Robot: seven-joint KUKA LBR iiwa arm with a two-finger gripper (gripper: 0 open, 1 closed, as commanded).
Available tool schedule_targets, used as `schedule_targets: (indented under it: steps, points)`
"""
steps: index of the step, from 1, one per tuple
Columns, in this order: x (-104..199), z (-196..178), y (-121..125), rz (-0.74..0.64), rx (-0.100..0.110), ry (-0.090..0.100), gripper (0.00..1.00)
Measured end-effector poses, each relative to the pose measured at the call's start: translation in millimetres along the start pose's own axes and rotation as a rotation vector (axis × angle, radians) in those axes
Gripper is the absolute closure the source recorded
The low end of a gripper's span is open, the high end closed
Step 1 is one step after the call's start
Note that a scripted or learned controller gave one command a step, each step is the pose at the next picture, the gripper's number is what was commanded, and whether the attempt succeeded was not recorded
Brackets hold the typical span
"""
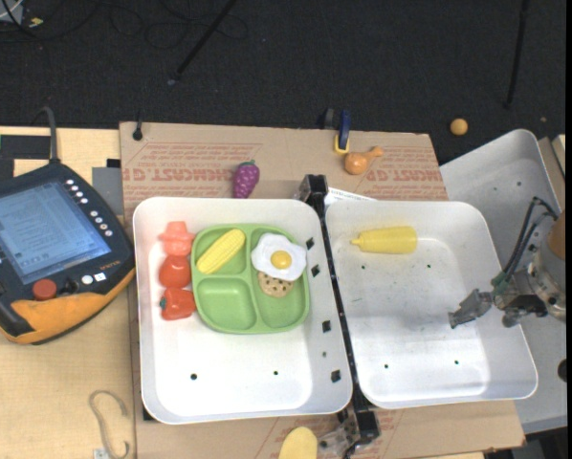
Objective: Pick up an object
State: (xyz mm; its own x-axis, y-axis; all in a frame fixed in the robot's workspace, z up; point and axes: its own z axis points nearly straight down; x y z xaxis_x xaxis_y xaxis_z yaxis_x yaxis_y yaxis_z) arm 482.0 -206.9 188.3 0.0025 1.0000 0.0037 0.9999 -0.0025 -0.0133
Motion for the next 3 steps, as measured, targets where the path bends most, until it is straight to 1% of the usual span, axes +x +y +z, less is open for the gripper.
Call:
schedule_targets:
  steps: [1,2,3]
  points:
    - [-1,-6,3,-0.002,-0.012,-0.004,0.00]
    - [7,49,-5,-0.005,-0.007,0.000,0.00]
    - [10,102,-4,-0.005,-0.010,-0.002,0.00]
